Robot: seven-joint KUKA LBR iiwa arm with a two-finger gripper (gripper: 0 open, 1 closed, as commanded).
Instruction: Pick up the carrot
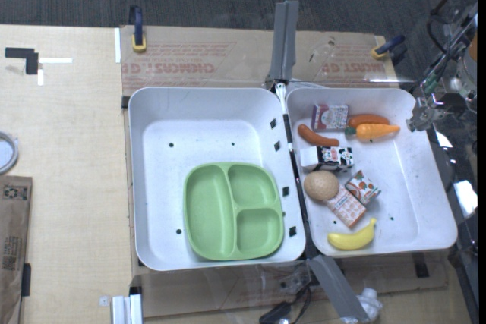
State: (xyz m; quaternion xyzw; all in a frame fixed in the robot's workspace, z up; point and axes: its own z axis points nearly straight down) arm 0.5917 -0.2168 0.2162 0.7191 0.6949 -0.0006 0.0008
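- Carrot (pixel 376 130) lies in the right bin (pixel 425 231), upper part, near the back wall; long axis runs left-right, green stub at its left end.
- Just behind it, touching or nearly so, a second orange-red item (pixel 369 120), also lying left-right.
- Gripper (pixel 420 120) is at the right bin's upper-right rim, to the carrot's right & about level w/ it. Near the carrot's right tip but apart, not touching.
- Jaw state: can't tell; the tool is small & cluttered w/ cables at the view's right edge.
- Nothing seen held.
- Other stuff in the right bin:
  - small carton (pixel 330 117) w/ red print, left of the carrot, by the back wall
  - sausage (pixel 317 136), angled, below the carton & left of the carrot's green end
  - black-and-white box (pixel 328 157) under the sausage
  - round tan ball (pixel 322 185) lower, near the divider
  - two small printed packs (pixel 353 199) right of the ball, touching each other
  - banana (pixel 352 238) near the front wall
- Left bin (pixel 152 163) holds a green divided plate (pixel 234 211), three compartments, sitting toward the front-right.
- Bins sit side by side, touching along the mid rim, on cardboard (pixel 197 61); clamps (pixel 137 30) at the back corners.
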